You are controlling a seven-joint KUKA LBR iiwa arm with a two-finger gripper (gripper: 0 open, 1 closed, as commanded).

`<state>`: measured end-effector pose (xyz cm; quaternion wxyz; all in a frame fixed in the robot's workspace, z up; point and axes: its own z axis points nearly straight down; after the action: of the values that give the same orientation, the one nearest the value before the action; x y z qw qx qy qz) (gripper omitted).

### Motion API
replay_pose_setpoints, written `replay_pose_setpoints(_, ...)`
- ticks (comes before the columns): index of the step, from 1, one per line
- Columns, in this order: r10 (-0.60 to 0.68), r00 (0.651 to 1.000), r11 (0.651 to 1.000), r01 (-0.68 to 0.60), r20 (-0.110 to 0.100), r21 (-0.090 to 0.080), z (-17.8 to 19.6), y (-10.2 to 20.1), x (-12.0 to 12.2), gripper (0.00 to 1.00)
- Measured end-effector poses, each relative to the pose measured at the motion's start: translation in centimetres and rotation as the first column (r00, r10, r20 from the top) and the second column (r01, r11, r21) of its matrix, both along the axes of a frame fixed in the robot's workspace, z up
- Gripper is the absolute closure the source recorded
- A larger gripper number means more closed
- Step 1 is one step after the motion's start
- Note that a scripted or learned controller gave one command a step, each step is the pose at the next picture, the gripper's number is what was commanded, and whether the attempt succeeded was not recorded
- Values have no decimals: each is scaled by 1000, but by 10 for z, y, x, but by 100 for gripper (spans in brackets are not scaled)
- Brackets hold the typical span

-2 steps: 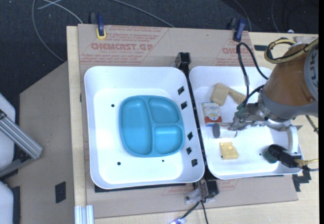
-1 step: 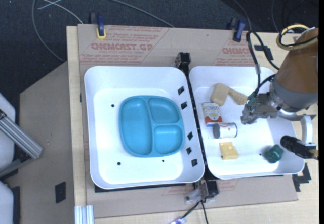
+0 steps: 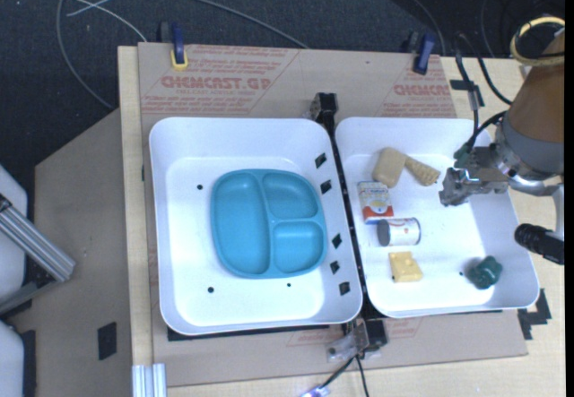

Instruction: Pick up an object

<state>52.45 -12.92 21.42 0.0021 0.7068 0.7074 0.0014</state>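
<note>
The right bin (image 3: 502,297) holds several small objects: a tan bread-like piece (image 3: 388,167) with a smaller tan wedge (image 3: 421,173) beside it, a red and white packet (image 3: 375,201), a white can lying on its side (image 3: 399,231), a yellow block (image 3: 405,267) and a dark green round object (image 3: 485,272). My gripper (image 3: 457,186) hangs over the right bin's upper right part, to the right of the tan wedge and apart from it. I see nothing between its fingers.
The left bin (image 3: 179,153) holds a blue divided plate (image 3: 268,222). Black clips (image 3: 324,107) run along the divider between the bins. Blue clamps (image 3: 178,44) pin the cardboard at the back. A black fixture (image 3: 543,240) sticks in at the right edge.
</note>
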Motion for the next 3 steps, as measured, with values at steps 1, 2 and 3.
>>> replay_pose_setpoints(1, 0, 1000, 1000, 0, 0, 0, 40, 0, 1, 100)
replay_pose_setpoints(2, 4, 1000, 1000, -4, -8, 4, 31, 51, -8, 100)
replay_pose_setpoints(3, 5, 1000, 1000, -5, -7, 4, 33, 102, -10, 100)
